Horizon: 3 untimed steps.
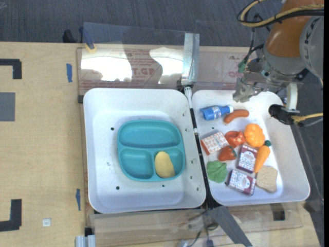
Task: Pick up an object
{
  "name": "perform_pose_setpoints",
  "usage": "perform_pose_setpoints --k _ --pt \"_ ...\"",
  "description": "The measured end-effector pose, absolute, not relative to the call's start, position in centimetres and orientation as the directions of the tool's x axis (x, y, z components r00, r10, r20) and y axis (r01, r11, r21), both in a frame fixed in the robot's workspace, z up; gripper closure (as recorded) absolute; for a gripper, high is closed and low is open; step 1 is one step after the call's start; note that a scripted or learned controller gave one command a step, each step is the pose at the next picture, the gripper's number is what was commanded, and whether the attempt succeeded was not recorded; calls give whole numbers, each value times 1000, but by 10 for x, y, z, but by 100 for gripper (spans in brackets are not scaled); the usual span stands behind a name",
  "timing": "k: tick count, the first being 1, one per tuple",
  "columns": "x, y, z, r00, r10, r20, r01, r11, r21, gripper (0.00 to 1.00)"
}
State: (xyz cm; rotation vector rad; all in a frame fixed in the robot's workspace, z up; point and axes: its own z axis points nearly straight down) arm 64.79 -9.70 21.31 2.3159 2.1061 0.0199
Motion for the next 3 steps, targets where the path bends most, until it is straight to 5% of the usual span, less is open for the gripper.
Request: perform_pose_setpoints --k 1,2,3 --pt "644 -100 205 100 995 0 995 -100 1 0" --pt "648 -141 93 -29 1000 1 1000 29 -11 0" --pt "652 -140 111 -30 1000 0 1000 30 0 100"
